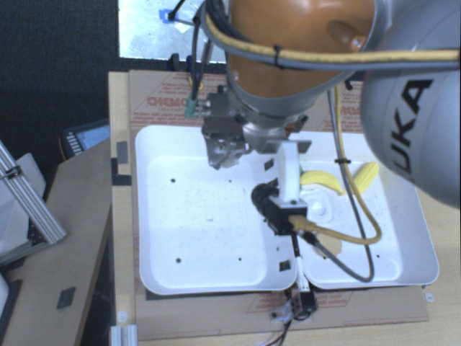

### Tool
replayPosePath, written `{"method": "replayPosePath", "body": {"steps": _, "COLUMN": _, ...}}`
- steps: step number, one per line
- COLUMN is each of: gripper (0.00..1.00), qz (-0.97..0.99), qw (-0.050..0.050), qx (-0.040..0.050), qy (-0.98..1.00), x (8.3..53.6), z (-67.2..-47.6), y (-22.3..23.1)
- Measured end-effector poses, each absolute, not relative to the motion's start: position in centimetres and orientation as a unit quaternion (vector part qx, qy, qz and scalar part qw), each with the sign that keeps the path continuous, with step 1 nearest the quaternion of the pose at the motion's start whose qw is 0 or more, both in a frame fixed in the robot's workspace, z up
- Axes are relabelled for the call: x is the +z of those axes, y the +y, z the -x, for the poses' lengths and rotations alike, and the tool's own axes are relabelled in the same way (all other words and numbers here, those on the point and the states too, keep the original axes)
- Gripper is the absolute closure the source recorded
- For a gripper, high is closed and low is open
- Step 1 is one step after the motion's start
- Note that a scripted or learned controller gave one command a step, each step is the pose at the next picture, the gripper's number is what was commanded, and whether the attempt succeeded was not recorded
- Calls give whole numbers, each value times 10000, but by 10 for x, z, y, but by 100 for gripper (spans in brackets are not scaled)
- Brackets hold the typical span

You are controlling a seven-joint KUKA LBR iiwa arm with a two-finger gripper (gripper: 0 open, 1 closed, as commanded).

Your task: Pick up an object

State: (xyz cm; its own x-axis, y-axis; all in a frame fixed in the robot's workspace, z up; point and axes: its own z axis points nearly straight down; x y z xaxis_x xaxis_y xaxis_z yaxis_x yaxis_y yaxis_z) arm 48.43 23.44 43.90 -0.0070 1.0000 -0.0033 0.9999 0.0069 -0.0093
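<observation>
Camera view, looking down on the bench — the grey arm with its orange band sweeps in from the right and fills the top of the picture, its wrist hanging over the far edge of the bins. Below the wrist sits the two-finger gripper, grey and metallic, low over the far part of the left shallow white bin. Whether it is clenched or released I cannot tell; the tips are blurred and half hidden under the wrist, and nothing can be made out between them.

Over on the right, the right shallow white bin carries the goods. A yellow curved banana-shaped object lies near that bin's far left part, and a second yellow piece lies just to its right, partly crossed by a yellow cable that loops down across the bin. A white rounded object lies just nearer than the banana shape. All of these are apart from the gripper — none is in its grasp.

A white bracket with a black fitting hangs down over the seam between the two bins, with a dark cable trailing from it across the near part of the right bin. Brown printed cardboard lies under both bins.
</observation>
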Motion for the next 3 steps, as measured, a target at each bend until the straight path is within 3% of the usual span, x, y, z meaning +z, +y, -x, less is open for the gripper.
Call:
{"method": "replayPosePath", "body": {"steps": 1, "gripper": 100, "qz": 7087, "qw": -26, "qx": -22, "qy": -7055, "x": 468, "z": -563, "y": 193}}
{"method": "replayPosePath", "body": {"steps": 2, "gripper": 100, "qz": 7043, "qw": 21, "qx": 25, "qy": -7099, "x": 402, "z": -524, "y": 237}}
{"method": "replayPosePath", "body": {"steps": 3, "gripper": 100, "qz": 7071, "qw": -28, "qx": -56, "qy": -7071, "x": 490, "z": -578, "y": 234}}
